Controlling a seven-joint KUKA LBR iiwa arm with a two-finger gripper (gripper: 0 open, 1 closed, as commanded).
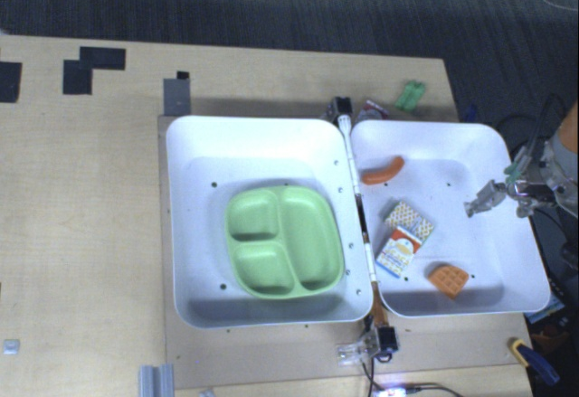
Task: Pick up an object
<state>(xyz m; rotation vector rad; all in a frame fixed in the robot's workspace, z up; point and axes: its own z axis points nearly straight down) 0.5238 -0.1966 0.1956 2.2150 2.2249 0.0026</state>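
The right bin (470,144) holds three things: an orange sausage (382,171) near its back left, a small printed carton (403,239) lying flat toward the left, and an orange waffle-like piece (448,278) near the front. My gripper (503,200) hangs over the bin's right side, well to the right of the carton and above the waffle piece in the view. Its fingers (481,200) are spread open with nothing between them.
A green divided plate (285,240) lies in the left bin (194,205). A small green object (412,95) sits on the bench behind the right bin. Cables and clips run along the divider (355,196) between the bins.
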